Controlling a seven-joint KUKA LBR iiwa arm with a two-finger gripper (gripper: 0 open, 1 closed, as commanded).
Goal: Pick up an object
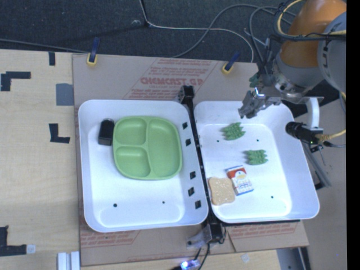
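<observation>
The right bin (281,207) holds two green leafy pieces, one (232,131) near its back and another (256,157) toward the middle. A small red, white and blue carton (239,179) lies beside a tan slice of bread (221,190) near the bin's front. My gripper (250,109) hangs over the back of the right bin, a little up and right of the nearer green piece, with nothing visible between its fingers.
The left bin (95,207) carries a green divided plate (147,147) with a small black block (106,131) at its left. Black clips (192,167) run along the seam between bins. Cables cross the dark floor behind the bench.
</observation>
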